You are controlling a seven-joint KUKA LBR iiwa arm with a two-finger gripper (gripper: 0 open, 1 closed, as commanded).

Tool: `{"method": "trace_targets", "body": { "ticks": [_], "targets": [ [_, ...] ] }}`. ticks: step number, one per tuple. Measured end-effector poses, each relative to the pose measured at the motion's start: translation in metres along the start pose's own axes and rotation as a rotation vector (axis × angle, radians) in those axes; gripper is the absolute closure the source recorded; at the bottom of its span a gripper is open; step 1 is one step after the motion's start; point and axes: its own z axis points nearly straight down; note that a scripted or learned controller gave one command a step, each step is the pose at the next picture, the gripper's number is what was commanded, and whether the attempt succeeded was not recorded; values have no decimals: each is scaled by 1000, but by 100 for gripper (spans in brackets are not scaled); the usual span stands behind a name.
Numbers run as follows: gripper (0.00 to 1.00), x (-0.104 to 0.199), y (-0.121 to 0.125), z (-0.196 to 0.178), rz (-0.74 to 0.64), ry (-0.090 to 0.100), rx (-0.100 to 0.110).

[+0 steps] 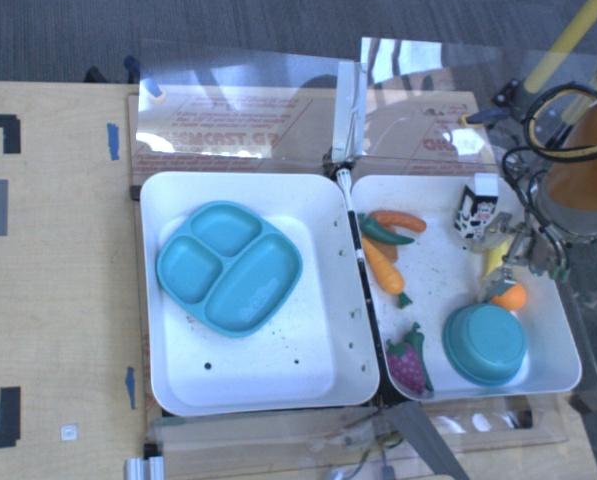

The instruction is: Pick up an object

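Note:
My gripper [513, 260] reaches in from the right over the right bin [568, 368], low above its right-hand side. Just under and left of it lies a small yellow item [492, 260], partly covered by the gripper. An orange ball [513, 297] rests just below it, touching the rim of a teal bowl [485, 343]. A black-and-white carton [475, 211] stands a little up and left of the gripper. I see nothing clearly between the gripper's tips.
Further left in the right bin lie orange carrots [382, 266], a green pepper [386, 231] and purple grapes [408, 363]. The left bin [278, 378] holds a blue divided plate [230, 267]. Cables hang around the arm [574, 173] at the right edge.

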Motion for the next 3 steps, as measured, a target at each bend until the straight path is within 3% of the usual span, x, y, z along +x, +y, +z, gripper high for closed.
{"method": "trace_targets", "body": {
  "ticks": [1,2,3],
  "targets": [
    [100,-4,1,-12,1,-10,0],
    [100,-57,25,0,53,35,7],
    [100,-59,21,1,207,55,-3]
  ]
}}
